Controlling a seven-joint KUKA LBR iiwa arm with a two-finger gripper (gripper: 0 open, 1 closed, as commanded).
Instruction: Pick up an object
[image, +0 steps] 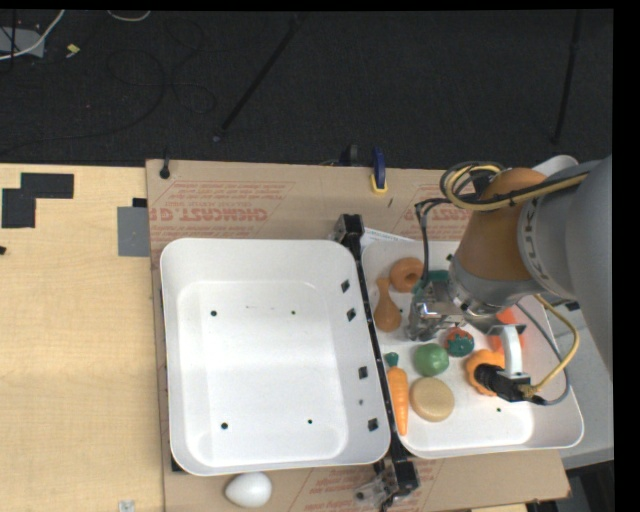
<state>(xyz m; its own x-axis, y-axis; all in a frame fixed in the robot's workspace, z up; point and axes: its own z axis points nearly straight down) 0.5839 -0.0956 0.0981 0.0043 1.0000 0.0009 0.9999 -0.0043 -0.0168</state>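
My jaws (428, 312) hang in the right white plastic bin (560, 425), above the round green ball (432, 359). Near of it lies the tan disc (433, 398); the orange carrot (399, 398) lies left.

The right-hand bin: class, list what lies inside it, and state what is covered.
Right-hand bin: carrot, tan disc, green ball, brown ring, wooden piece, orange toy. The arm covers the bin's upper right, so anything there is hidden.

White egg (248, 489) below the left bin (190, 270); blue clamp (379, 170) on the cardboard (250, 200).
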